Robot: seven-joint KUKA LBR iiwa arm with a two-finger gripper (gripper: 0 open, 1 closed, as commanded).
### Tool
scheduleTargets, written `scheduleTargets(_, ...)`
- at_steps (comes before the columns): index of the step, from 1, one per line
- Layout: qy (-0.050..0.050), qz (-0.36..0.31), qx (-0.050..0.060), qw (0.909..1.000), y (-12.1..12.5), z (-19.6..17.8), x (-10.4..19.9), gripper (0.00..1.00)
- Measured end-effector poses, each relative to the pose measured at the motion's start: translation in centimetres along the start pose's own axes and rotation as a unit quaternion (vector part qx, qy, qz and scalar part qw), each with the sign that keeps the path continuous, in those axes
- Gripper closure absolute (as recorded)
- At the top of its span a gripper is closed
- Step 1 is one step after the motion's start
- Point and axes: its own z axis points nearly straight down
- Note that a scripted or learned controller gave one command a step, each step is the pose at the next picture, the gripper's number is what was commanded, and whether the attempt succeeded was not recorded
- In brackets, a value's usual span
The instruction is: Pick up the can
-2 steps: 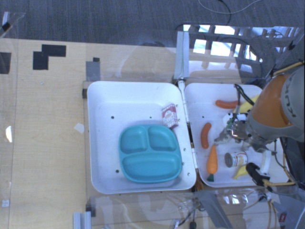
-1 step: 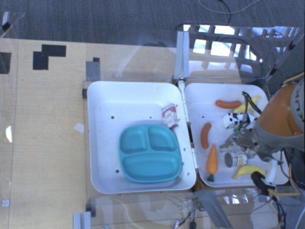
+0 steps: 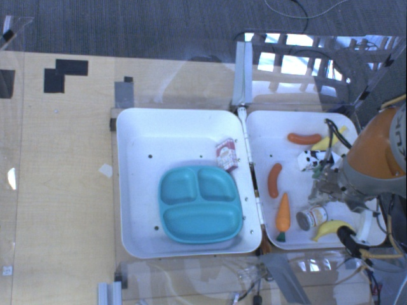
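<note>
The can [image 3: 310, 219] is small and silver with a pale label. It lies on its side near the front of the right bin [image 3: 267, 129], between a carrot [image 3: 283, 212] and a banana [image 3: 330, 229]. My gripper [image 3: 324, 192] hangs just behind and above the can, at the end of the grey arm with the orange band [image 3: 380, 150] that reaches in from the right. The view shows nothing held in the gripper, and the can rests on the bin floor.
The right bin also holds two red sausages [image 3: 304, 138] [image 3: 274, 179], a black-and-white toy [image 3: 310, 161] and a yellow piece [image 3: 337, 138] partly behind the arm. In the left bin [image 3: 137, 170] are a teal divided plate [image 3: 200, 204] and a red-and-white packet [image 3: 226, 154].
</note>
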Motion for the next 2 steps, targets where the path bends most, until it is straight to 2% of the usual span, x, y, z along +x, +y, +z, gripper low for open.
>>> scheduleTargets(1, 0.000, -0.078, 0.010, 0.9969, -0.21, -2.14, 0.73, 1.00)
scheduleTargets(2, 0.000, -0.078, 0.010, 0.9969, -0.22, -2.14, 0.71, 0.00)
